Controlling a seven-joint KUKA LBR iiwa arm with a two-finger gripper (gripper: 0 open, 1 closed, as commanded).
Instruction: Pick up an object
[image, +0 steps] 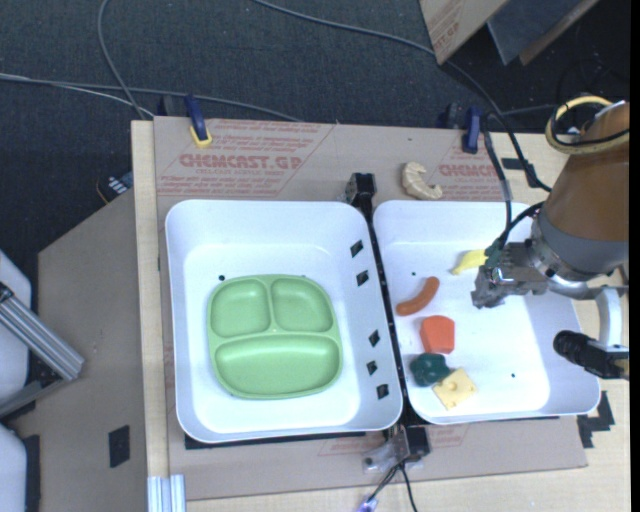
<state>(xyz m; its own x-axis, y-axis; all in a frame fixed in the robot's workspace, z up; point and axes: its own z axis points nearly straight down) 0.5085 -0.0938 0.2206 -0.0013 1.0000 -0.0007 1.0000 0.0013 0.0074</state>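
The right bin holds several small items. An orange sausage lies near its left wall, with a red-orange block just below it. Further down sit a dark green piece and a yellow cheese wedge. A small yellow item lies in the upper middle of the bin. My gripper hangs over the bin's middle, just below and to the right of the yellow item and to the right of the sausage. Nothing visible is held in it.
The left bin contains a green divided plate. A beige piece rests on the bench behind the right bin. Black clips line the wall between the bins. My arm covers the right bin's right side.
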